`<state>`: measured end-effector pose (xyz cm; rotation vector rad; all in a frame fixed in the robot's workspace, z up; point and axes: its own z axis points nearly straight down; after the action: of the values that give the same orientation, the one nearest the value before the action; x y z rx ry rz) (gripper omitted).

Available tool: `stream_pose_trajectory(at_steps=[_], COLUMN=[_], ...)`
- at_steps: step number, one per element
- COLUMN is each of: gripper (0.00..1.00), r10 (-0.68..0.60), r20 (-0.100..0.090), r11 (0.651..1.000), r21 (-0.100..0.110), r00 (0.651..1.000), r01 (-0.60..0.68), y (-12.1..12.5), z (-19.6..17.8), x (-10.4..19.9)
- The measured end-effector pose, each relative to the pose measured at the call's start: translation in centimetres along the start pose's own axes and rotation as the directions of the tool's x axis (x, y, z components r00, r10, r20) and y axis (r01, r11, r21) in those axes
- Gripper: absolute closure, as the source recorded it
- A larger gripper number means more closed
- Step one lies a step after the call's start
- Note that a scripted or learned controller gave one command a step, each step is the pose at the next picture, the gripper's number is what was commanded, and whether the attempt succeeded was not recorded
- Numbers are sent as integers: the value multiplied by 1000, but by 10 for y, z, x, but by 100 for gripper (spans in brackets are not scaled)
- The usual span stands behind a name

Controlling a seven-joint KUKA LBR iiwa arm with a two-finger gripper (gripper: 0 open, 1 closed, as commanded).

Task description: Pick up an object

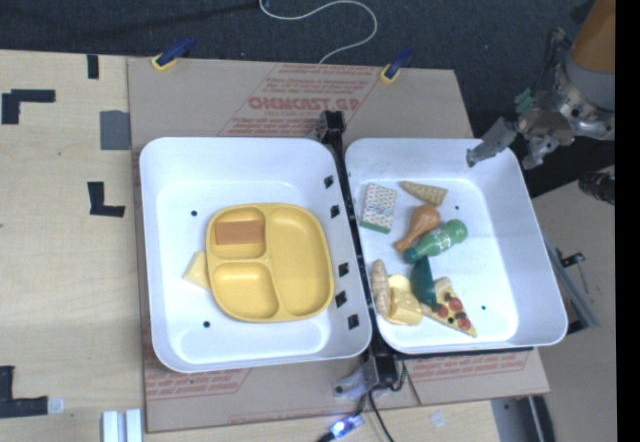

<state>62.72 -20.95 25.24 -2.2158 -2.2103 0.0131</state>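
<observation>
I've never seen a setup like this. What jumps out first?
A yellow divided tray sits in the left bin, holding a brown block. The right bin holds a jumble of toy food, including a green bottle and a pizza slice. The end effector hovers over that bin's upper right corner.

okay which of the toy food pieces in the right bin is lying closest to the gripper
The tan wedge at the top of the right bin is closest to the gripper. The drumstick, green bottle and pizza slice lie farther down.
</observation>
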Motion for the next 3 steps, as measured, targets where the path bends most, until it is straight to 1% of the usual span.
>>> stream_pose_trajectory(at_steps=[1, 2, 3], gripper=[0, 0, 0], r10=[-4, -4, -4], r20=[3, 4, 3], r11=[1000, 1000, 1000], r21=[-13, -10, -9], r00=[1000, 1000, 1000], r01=[4, 5, 4], y=[2, 8, 4], z=[-9, 52, 114], x=[1, -2, -6])
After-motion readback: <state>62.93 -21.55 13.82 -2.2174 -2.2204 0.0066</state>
